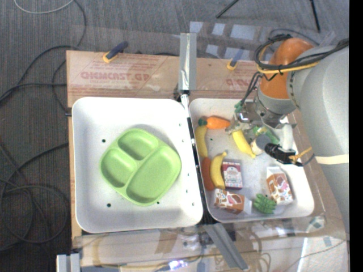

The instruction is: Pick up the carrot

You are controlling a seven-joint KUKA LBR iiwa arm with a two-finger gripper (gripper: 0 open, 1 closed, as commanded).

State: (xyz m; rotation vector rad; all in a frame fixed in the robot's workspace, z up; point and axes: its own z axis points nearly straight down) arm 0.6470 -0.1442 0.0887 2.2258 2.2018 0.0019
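Looking down at a slant, the camera view takes in two shallow white bins side by side on a cardboard-covered bench. The left bin (85, 169) carries a green divided plate (141, 166) near its middle, tilted relative to the bin edges. The right bin (309, 200) carries the rest of the items.

The carrot (216, 122) lies at the right bin's far edge, toward its far-left corner, orange body with green top pointing left. A yellow corn cob (201, 141) runs along the left wall just beneath it. A banana (243, 143) lies near the bin's middle, a second yellow banana (218, 169) below it beside an orange-red piece (207, 173). A small red carton (232, 174) stands beside those. Along the near edge: another red carton (229, 200), a green leafy item (264, 203), and an orange-white packet (279, 188) toward the right wall.

The arm enters from the right; its gripper (245, 119) hangs over the far part of the right bin, just right of the carrot and above the banana. Fingers: cannot tell whether open or closed; nothing visibly held between them.
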